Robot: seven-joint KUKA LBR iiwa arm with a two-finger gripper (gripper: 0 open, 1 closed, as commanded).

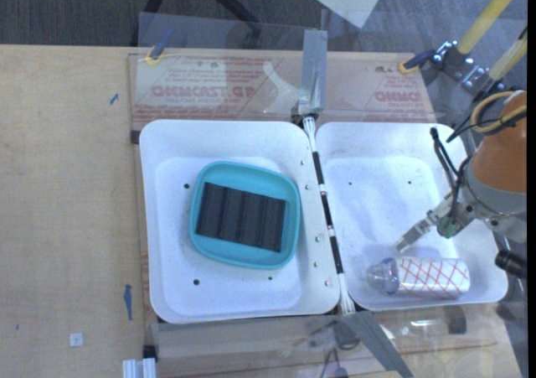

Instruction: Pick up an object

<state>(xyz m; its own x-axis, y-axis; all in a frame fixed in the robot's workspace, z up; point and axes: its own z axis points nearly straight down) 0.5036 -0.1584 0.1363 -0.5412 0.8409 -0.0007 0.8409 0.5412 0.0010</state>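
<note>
A small bottle (429,276) with a white body, a red crosshatch pattern and a silvery cap lies on its side at the front of the right bin (377,135). My gripper (408,240) reaches in from the right and points down-left, its tip just above and behind the bottle's capped end. Nothing shows in its grasp. In the left bin (163,158) rests a teal tray (201,242) holding a dark ridged insert (241,215).
The grey arm with its orange band (502,163) hangs over the right bin's right edge, trailing black cables. A metal divider (313,75) stands behind the bins, and a clear sheet (218,91) covers the bench at the back.
</note>
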